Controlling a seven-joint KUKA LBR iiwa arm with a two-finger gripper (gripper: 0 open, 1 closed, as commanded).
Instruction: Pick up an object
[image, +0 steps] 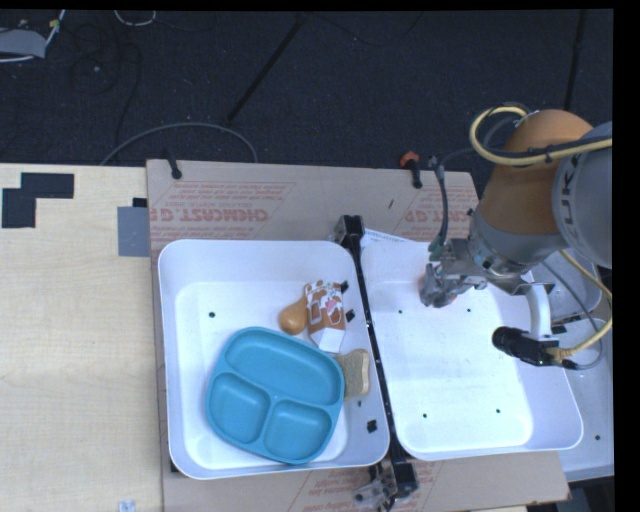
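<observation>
Dark carpet with loose cables runs behind the pale wooden desk (70, 330), where a cardboard sheet (260, 205) carries two shallow white bins side by side. I reach in from the right, my orange-banded wrist hanging over the right bin (470, 420), with my claw (437, 290) low near that bin's upper left part, close to the divider between the bins. From this slant I cannot tell how it is set, and I see nothing caught in it.

Everything worth picking lies on the other side. The left bin (185, 300) holds a blue compartment tray (275, 393) resting flat across its lower half, and it takes up so much of the floor that the smaller pieces are crowded against the right wall: a small orange rounded thing (293, 318), a brown-and-white patterned object (325, 305) touching it, and a tan piece (356, 372) just beside the tray's right edge.

My guess is that the small pieces suit my claw better than the wide tray, though the wall beside them leaves little room. I would need to cross the divider first.
</observation>
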